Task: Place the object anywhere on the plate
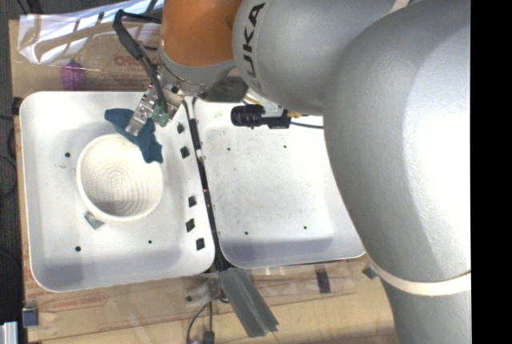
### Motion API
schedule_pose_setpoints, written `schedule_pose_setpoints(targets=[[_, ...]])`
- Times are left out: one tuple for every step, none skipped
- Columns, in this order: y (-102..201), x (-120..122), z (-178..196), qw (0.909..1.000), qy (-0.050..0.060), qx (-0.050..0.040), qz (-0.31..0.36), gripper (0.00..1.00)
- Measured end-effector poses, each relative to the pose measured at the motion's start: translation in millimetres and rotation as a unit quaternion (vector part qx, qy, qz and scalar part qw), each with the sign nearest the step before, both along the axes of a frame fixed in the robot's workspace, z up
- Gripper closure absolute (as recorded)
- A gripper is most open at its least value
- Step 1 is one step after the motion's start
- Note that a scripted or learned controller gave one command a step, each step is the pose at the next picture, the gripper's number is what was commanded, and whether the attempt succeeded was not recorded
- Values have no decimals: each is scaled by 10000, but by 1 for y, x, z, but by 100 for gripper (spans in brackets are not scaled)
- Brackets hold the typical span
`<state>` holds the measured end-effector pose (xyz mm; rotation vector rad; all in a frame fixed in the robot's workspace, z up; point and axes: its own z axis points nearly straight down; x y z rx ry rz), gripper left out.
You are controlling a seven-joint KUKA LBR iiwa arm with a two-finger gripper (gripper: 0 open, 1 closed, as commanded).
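Two white bins (48, 270) touching on cardboard-topped bench (96, 62), dark floor

The pincer (144, 117) grips a blue object (138, 132) at the white plate's (120, 178) upper rim, inside the left bin (48, 254).

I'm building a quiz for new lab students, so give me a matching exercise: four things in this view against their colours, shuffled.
Things:
1. plate
2. object by the gripper
3. band above the wrist
4. small thing beyond the left bin

Colours:
A. orange
B. purple
C. white
D. blue

Pairs: 1-C, 2-D, 3-A, 4-B
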<state>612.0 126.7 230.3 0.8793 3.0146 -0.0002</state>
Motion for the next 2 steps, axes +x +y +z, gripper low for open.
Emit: schedule_pose_setpoints(targets=[[-24,31,-64,9997,4,-1,-245,100],[-24,31,-64,9997,5,-2,-246,0]])
